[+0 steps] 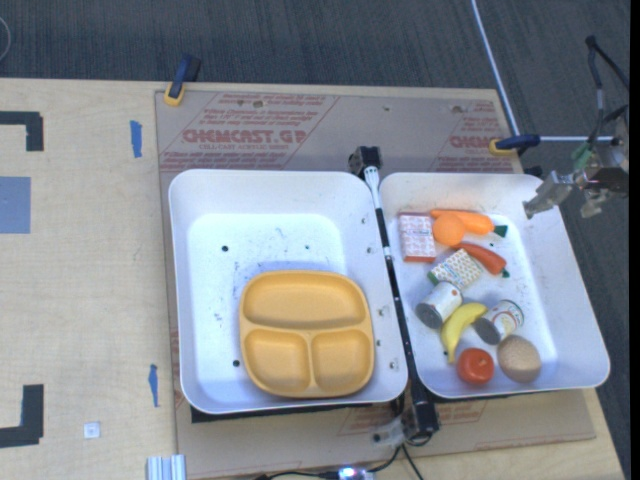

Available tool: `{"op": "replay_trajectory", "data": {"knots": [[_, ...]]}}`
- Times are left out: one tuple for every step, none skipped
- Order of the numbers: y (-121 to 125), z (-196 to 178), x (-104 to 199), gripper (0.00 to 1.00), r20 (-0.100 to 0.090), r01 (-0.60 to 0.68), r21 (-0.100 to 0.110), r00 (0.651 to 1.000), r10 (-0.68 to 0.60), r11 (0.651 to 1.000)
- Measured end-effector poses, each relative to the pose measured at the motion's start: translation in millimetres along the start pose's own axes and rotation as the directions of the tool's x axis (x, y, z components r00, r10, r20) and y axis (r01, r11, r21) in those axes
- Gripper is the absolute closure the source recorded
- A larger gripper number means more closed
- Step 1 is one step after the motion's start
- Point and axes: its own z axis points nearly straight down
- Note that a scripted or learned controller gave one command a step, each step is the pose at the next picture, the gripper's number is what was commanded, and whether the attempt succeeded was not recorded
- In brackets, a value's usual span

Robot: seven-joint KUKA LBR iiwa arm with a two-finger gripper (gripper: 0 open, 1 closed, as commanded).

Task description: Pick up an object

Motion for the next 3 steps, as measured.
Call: {"op": "replay_trajectory", "data": {"knots": [[22.0, 141.0, 7.9, 0.0, 0.001, 0.001, -0.006, 1.0, -0.001, 1.0], [-4.2, 156.5, 108.9, 0.0, 0.001, 0.001, -0.004, 1.0, -0.001, 1.0], [-3.3, 145.5, 108.2, 1.0, 0.002, 0.0, -0.007, 1.0, 0.0, 1.0]]}}
